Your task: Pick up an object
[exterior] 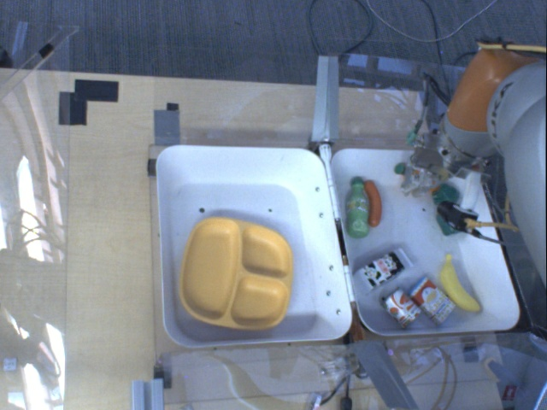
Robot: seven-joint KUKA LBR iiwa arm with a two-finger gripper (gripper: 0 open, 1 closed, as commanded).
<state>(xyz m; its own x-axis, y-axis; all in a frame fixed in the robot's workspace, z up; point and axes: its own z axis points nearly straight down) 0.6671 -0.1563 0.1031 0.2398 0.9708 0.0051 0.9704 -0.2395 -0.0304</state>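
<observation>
A: Gripper [420,176] state?
B: Can't tell, too blurred. Sits over right bin [500,319], top corner.
A: Objects?
B: Green bottle [357,206] touching carrot [373,202], left side. Banana [457,284] near right rim. Yellow tray [237,272] in left bin [171,229].

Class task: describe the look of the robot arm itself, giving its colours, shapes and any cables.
The arm has rounded light grey casings with an orange band above the wrist. The gripper is small, metallic grey hardware, and thin dark cables run beside it.
</observation>
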